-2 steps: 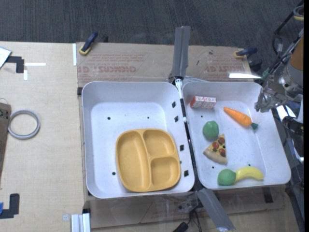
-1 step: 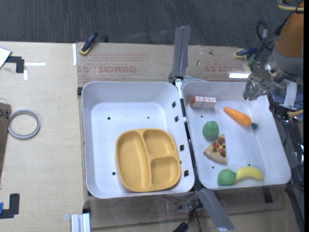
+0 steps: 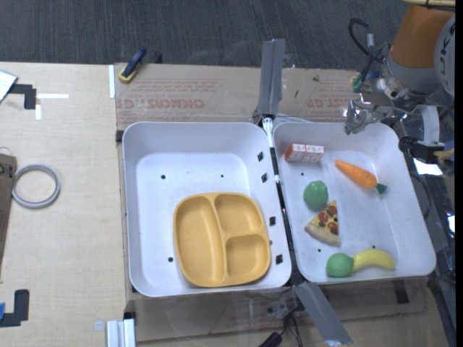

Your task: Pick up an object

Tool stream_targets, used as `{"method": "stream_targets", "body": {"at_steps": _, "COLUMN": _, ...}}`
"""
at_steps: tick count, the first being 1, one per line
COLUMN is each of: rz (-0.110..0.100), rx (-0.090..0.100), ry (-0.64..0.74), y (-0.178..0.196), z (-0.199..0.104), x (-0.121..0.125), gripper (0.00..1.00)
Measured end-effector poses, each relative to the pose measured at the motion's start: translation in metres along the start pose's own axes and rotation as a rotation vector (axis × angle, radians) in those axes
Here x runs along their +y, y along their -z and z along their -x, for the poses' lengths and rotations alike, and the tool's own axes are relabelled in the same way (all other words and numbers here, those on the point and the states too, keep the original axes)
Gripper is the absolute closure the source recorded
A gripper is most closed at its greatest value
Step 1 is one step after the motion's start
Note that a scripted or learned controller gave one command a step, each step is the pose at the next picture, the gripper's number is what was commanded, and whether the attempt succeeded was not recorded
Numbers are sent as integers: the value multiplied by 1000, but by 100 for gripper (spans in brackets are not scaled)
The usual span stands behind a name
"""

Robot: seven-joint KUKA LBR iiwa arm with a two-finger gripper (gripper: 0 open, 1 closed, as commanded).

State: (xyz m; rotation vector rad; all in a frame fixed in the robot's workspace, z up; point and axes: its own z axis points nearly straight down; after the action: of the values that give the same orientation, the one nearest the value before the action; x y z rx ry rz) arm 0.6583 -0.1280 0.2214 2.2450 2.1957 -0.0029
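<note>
Nothing picked yet. Hand is seen over the right bin's far edge, nothing held; finger spread cannot be told. Carrot, nearest candidate, lies untouched in that bin. Descent, grasp, lift remain.

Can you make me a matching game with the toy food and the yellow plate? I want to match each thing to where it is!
Things:
1. carrot
2. banana
3. pizza slice
4. yellow plate

Places:
A. in the left bin
B. near corner of the right bin, beside a green ball
C. middle of the right bin, just below a green ball
D. far part of the right bin, right of the small box

Pairs: 1-D, 2-B, 3-C, 4-A
</note>
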Motion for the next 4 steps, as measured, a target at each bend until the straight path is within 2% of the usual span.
{"method": "stream_targets", "body": {"at_steps": 1, "rz": -2, "rx": 1, "ry": 146, "y": -20, "z": -56, "x": -1, "gripper": 100}}
{"method": "stream_targets", "body": {"at_steps": 2, "rz": 0, "rx": 0, "ry": 14, "y": -21, "z": 68, "x": -21, "gripper": 100}}
{"method": "stream_targets", "body": {"at_steps": 3, "rz": 2, "rx": 0, "ry": 264, "y": 15, "z": 34, "x": 2, "gripper": 100}}
{"method": "stream_targets", "body": {"at_steps": 4, "rz": 2, "rx": 0, "ry": 264, "y": 15, "z": 34, "x": 2, "gripper": 0}}
